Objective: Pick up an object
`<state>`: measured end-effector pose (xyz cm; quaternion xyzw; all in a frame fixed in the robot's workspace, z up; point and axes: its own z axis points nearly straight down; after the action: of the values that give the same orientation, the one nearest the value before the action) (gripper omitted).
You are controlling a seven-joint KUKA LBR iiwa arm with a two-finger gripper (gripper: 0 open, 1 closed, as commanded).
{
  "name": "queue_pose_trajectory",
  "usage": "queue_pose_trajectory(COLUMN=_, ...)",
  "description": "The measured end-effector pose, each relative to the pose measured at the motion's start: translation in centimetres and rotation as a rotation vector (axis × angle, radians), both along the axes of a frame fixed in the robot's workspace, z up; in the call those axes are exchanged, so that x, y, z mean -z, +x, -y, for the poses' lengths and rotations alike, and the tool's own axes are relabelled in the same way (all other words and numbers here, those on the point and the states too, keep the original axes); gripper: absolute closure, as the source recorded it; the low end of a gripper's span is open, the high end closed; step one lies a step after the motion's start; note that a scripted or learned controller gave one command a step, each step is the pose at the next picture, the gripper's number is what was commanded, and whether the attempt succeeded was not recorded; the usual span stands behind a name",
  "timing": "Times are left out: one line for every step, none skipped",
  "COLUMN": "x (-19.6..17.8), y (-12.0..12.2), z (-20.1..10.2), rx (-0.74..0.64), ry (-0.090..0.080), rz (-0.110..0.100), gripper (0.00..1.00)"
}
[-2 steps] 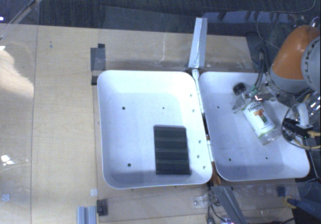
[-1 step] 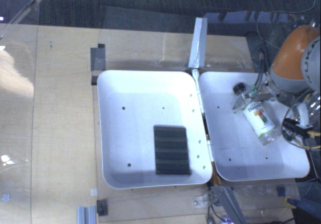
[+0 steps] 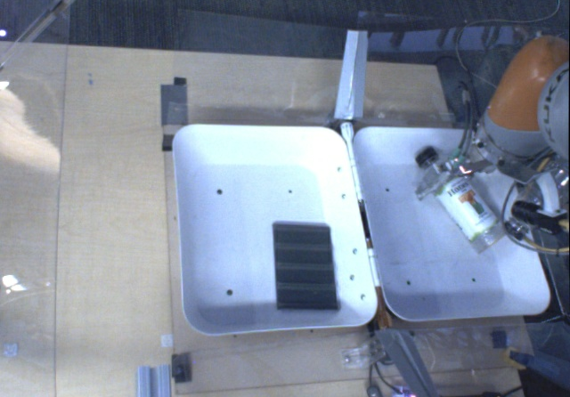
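Observation:
A black ribbed rectangular block [image 3: 305, 266] lies flat in the left bin [image 3: 205, 208], toward its near side. In the right bin [image 3: 401, 244] a clear, tube-like item with a white and green label [image 3: 467, 208] lies at a slant near the right side. My gripper [image 3: 436, 174] hangs low over the far part of the right bin, right at the upper left end of that labelled item. A small black piece [image 3: 426, 156] sits just beside it. The grey arm with its orange band [image 3: 527, 94] comes in from the right.
A metal bar [image 3: 351, 75] runs back from the gap between the bins. Cables [image 3: 534, 226] hang at the right bin's right edge. A clear sheet [image 3: 36, 208] covers the wooden bench on the left.

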<state>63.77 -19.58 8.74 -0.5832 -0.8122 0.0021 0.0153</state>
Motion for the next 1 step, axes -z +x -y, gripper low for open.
queue_pose_trajectory(x=-1.06, y=0.26, z=-0.23, rx=-0.004, ry=-0.001, rz=0.009, gripper=1.00)
